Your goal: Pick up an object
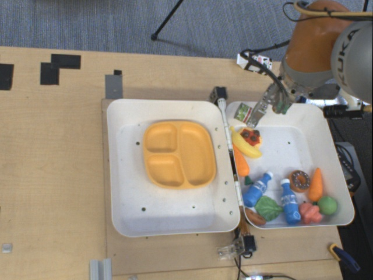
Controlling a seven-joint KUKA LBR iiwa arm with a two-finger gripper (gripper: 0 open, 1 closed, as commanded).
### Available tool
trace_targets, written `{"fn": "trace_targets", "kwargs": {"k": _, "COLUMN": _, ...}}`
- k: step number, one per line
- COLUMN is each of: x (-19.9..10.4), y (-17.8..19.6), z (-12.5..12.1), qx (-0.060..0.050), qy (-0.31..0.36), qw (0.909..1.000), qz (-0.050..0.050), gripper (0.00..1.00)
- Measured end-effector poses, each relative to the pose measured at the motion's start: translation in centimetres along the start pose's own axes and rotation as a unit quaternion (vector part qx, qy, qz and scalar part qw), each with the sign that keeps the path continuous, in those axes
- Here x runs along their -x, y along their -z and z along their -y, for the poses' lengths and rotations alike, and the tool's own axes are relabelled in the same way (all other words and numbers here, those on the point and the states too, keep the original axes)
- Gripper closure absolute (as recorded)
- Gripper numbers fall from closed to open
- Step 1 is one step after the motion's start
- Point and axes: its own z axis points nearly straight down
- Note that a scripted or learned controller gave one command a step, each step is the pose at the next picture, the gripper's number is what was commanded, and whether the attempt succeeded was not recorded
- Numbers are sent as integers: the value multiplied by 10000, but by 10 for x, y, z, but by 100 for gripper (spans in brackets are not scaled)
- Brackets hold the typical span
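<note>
Hovering gripper (254,116), grip state unclear | banana (246,145) just below it: light, stiff, slippery plastic | grasp across its middle

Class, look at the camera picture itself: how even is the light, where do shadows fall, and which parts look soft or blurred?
Camera view: light even and diffuse, no harsh glare on the white bins; faint shadow beside the yellow plate; the tool looks slightly soft; the small toys lack fine detail.

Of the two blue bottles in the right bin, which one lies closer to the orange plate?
The left blue bottle, tilted beside the bin's left wall; the other blue bottle stands further right, near the donut.
</note>
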Motion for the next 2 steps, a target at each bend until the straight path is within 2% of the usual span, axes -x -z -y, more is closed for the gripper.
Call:
{"fn": "trace_targets", "kwargs": {"k": 1, "x": -26, "y": 27, "z": 15, "qx": -3, "qy": 544, "qw": 9985, "qz": -3, "gripper": 100}}
{"fn": "trace_targets", "kwargs": {"k": 2, "x": -6, "y": -5, "z": 1, "qx": 0, "qy": -44, "qw": 10000, "qz": -3, "gripper": 100}}
